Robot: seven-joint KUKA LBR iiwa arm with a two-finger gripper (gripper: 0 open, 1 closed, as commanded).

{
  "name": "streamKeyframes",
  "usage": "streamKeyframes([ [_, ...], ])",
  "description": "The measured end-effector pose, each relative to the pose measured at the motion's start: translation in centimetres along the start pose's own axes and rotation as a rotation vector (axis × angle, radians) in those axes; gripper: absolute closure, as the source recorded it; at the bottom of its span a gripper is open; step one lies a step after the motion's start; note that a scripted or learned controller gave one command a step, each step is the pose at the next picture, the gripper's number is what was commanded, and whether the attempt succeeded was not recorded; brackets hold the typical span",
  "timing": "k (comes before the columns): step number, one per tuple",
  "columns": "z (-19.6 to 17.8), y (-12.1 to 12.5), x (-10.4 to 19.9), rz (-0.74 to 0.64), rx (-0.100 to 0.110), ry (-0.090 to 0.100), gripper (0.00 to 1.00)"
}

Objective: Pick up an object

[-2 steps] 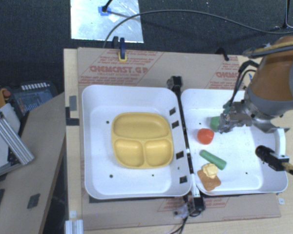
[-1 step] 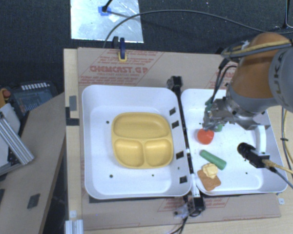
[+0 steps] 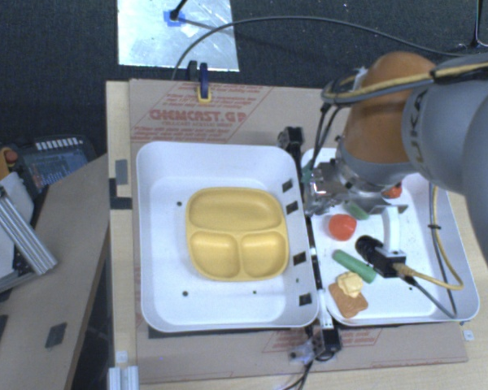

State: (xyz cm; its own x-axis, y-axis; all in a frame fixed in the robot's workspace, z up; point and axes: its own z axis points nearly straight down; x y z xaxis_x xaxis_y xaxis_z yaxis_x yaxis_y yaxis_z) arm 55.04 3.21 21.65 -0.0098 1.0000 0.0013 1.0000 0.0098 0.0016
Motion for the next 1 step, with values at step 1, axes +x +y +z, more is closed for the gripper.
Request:
streamKeyframes([
  [1,0.63,0.44,4.79,0.000,0.000,0.001,1.00],
])
